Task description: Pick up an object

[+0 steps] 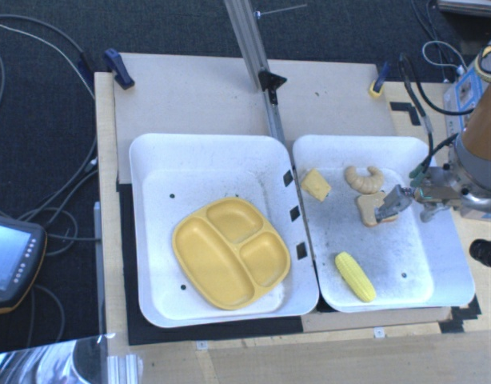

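The right bin (437, 282) holds several toy foods. A yellow cheese-like block (315, 185) lies near its left wall. A tan curved croissant-like piece (364, 178) rests in the upper middle. Just below it lies a tan flat bread-like piece (369, 210). A yellow corn cob (355, 276) sits toward the front. My gripper (392, 204) reaches in from the right and hangs low over the right edge of the bread-like piece, partly covering it. I cannot see whether it touches the piece.
The left bin (149, 174) holds a yellow divided plate (231, 251). A metal pole (249, 30) slants down to the seam between the bins. Cables lie on the dark floor at left. The arm's wrist (461, 190) stands over the right bin's right rim.
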`<state>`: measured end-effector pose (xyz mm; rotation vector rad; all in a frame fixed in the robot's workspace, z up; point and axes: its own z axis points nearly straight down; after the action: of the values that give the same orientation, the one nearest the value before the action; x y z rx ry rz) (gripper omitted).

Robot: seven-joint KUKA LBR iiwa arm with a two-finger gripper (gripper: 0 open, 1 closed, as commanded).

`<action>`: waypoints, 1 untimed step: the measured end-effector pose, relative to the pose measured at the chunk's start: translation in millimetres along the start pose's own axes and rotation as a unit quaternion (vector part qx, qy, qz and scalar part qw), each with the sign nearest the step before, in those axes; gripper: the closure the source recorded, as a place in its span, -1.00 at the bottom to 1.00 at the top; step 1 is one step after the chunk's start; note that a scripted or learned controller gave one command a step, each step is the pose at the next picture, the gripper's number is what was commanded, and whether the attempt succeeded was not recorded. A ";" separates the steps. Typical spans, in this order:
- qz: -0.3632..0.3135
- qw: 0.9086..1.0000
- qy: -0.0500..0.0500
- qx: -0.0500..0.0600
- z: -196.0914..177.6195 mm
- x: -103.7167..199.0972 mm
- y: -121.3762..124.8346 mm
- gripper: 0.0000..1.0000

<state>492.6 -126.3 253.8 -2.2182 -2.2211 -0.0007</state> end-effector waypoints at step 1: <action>0.000 1.000 0.000 -0.001 0.0 -0.2 0.1 -1.00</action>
<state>492.6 -126.4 253.8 -2.2195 -2.2216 -0.0012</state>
